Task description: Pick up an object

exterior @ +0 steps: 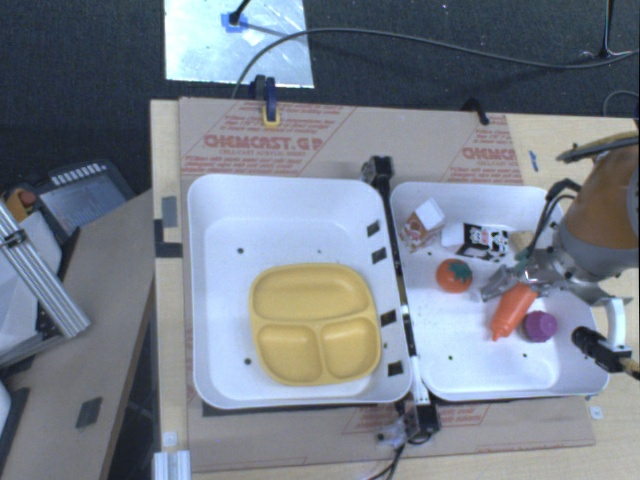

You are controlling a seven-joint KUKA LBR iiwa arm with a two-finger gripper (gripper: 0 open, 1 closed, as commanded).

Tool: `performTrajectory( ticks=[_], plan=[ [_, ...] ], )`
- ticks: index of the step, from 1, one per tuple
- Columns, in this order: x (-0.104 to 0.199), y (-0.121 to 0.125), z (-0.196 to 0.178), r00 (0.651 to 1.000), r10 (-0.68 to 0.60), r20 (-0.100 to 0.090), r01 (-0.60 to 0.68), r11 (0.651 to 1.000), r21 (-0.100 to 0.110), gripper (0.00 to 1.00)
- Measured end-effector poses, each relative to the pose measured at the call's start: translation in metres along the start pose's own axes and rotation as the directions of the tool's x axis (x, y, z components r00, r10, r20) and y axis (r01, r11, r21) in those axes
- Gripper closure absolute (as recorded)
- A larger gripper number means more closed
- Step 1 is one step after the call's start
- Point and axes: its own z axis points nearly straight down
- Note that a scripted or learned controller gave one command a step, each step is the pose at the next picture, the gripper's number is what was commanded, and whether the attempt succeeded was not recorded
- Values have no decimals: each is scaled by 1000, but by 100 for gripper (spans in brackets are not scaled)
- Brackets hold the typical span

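Orange plastic was what I watched in the camera view: a toy carrot [511, 310] lay in the right bin [470, 378], tilted, with the gripper [512, 280] low at its upper end. I could not tell how the gripper was set, nor whether it had the carrot at all. A purple ball [540, 325] sat just beside the carrot and a tomato [453, 275] was near. My worry was a glancing grip on the tapered end, the carrot squirting out, or the ball being nudged instead.
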Motion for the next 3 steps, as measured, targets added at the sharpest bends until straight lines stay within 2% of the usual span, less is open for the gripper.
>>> performTrajectory(
  ticks=[1, 2, 3],
  plan=[
    [-1, 1, -13, 1000, 1, 2, -1, 1000, -4, 100],
    [4, 8, -74, 1000, -3, 2, 3, 1000, -7, 100],
    [7, 1, -132, 1000, -4, 2, 4, 1000, -8, 100]
  ],
)
